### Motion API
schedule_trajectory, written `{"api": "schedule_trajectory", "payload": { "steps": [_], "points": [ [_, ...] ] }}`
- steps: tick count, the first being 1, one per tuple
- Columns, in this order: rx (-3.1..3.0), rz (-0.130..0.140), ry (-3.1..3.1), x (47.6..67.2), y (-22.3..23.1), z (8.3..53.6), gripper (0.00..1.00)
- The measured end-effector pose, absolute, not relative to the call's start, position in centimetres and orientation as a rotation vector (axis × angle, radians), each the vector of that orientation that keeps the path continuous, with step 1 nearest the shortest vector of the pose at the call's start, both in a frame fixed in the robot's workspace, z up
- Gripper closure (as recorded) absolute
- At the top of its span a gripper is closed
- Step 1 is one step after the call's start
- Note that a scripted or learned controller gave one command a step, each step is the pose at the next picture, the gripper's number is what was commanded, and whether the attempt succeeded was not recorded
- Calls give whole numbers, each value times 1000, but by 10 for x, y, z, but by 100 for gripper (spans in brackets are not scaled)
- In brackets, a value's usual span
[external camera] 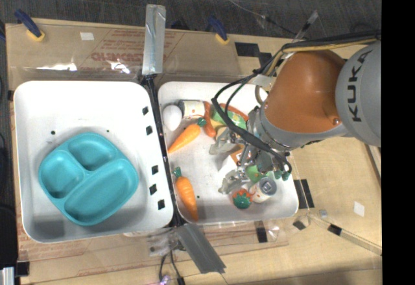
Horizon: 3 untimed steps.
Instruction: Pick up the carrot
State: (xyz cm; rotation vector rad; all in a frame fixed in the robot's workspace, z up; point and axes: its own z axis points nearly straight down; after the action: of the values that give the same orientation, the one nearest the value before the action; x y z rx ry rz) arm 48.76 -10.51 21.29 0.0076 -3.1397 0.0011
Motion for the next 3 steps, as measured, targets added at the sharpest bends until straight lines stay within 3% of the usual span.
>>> {"api": "schedule_trajectory", "payload": {
  "steps": [1,2,3],
  "points": [
    [-187,-3,-3125,545,-106,95,0],
    [-174,0,-3136,549,-105,109,100],
    [54,2,-3154,561,-53,271,100]
  ]
}}
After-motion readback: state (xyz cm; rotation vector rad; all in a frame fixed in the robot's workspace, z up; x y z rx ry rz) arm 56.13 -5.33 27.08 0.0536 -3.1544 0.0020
